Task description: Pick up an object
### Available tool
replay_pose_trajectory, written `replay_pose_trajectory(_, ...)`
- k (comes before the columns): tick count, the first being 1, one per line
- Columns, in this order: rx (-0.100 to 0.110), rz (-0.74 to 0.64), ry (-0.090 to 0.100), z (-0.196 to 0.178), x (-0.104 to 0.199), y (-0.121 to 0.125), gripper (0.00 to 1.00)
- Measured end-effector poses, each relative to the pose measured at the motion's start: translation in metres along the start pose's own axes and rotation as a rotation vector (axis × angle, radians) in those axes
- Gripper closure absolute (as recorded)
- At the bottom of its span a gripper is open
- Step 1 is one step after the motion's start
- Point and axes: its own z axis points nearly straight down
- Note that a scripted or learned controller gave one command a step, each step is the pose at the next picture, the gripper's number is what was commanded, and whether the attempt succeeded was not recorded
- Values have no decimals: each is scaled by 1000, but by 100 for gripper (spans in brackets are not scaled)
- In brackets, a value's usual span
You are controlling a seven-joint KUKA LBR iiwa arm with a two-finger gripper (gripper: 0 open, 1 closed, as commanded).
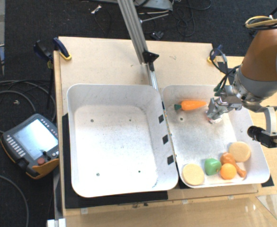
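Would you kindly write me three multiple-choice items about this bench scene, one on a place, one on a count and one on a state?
1. Where does the carrot lie?
A. left bin
B. right bin, far part
C. on the bench outside the bins

2. How many items sit clustered at the right bin's near edge?
A. two
B. nine
C. five

3. How does the gripper stand to the carrot?
A. beside its tip, carrot not between the jaws
B. carrying it over the left bin
C. pressing it into the cluster

Answers: 1 B, the carrot lies in the right bin's far part. 2 C, two tan discs, a green piece and two orange pieces. 3 A, the carrot lies flat beside the gripper.
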Motion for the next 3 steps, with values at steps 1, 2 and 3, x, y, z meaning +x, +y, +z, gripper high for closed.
replay_pose_trajectory(1, 0, 0, 0, 11, 48, 19, 100)
replay_pose_trajectory(2, 0, 0, 1, 19, 102, 40, 100)
replay_pose_trajectory(3, -1, -1, 1, 13, 157, 46, 100)
